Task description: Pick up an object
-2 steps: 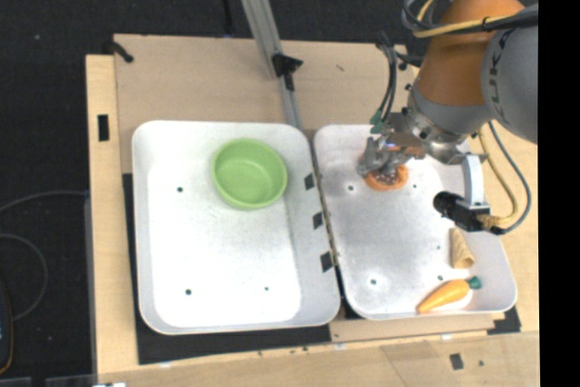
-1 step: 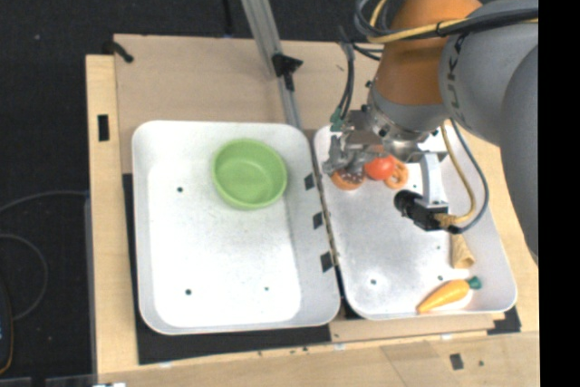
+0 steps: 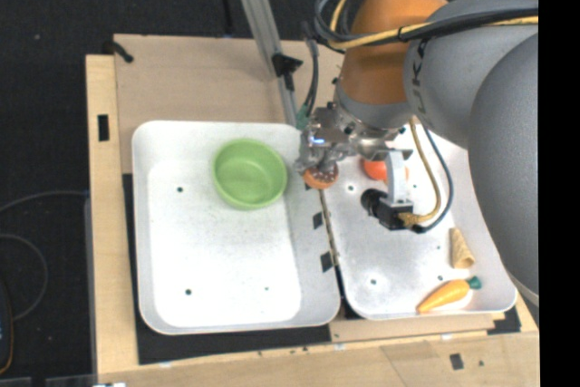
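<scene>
The left bin holds a green bowl near its upper right corner. At the ridge between the bins the gripper hangs low, with a small orange object just under it; whether the fingers grip it cannot be told. A toy carrot lies well apart, near the right bin's front rim. The step appears to be the grasp; next, a straight lift would test it.

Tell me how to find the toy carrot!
Look at the right white bin, the one the grey arm reaches over. Go to its near corner, bottom right in the camera view. The carrot lies there: long, orange, with a green tip, beside a tan cone.
</scene>
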